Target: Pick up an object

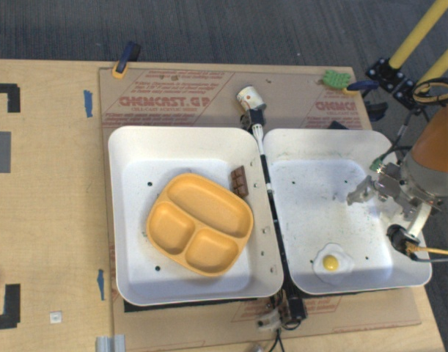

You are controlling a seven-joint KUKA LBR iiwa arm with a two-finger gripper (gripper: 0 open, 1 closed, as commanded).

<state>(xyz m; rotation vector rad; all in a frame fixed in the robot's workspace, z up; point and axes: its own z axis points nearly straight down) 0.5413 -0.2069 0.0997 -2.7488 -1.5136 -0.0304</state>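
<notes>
End effector: the grey metal end effector point(366, 188) hangs over the right side of the right bin, below the arm's orange band; nothing shows between its parts, and how it is set I cannot tell at this size.

Nearest object: a small fried-egg toy, white with a yellow yolk point(331, 261), lies flat on the floor of the right shallow white plastic bin point(311, 147), near that bin's front wall. It sits well apart from the end effector, forward and to the left of it in the camera view.

Other candidates: a yellow three-compartment plastic tray point(200, 223) lies tilted across the middle of the left shallow white plastic bin point(132, 196). A small dark brown rectangular piece point(240, 182), perhaps a chocolate bar toy, rests just beside the tray's upper right edge, close to the wall between the two bins.

Progress: judged from this view, the pick is not yet done. Every object lies on a bin floor, none is lifted, and the end effector touches none of them.

Left to do: choose a target, most likely the egg since it shares the bin with the arm; move above it, descend, close on it and lift it clear.

Likely difficulty: the egg looks low and flat, so a grasp may slip off it.

Surroundings: both bins sit on a brown cardboard sheet point(172, 97) laid over the pale wooden surface point(40, 196), with a green clamp point(334, 80) at the sheet's far right corner.
</notes>
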